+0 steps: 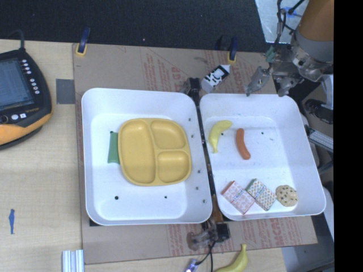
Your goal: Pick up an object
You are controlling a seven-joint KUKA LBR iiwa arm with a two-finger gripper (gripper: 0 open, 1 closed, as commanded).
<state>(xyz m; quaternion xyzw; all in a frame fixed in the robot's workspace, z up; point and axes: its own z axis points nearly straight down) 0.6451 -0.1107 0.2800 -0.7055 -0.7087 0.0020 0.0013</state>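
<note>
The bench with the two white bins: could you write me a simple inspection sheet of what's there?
Surface: brown cardboard sheet on a wooden bench, bearing a left white bin and a right white bin.
Job's things: right bin holds a yellow toy banana, an orange-red sausage, two patterned packets and a round cookie.
Clutter: left bin holds a yellow divided plate over a green piece; second banana outside, at the front edge.
Hand: the hand hovers above the right bin's far edge, holding nothing.
Cables: wires on the arm; more at the front.
Surroundings: orange-edged control tablet left; blue clamps.
</note>
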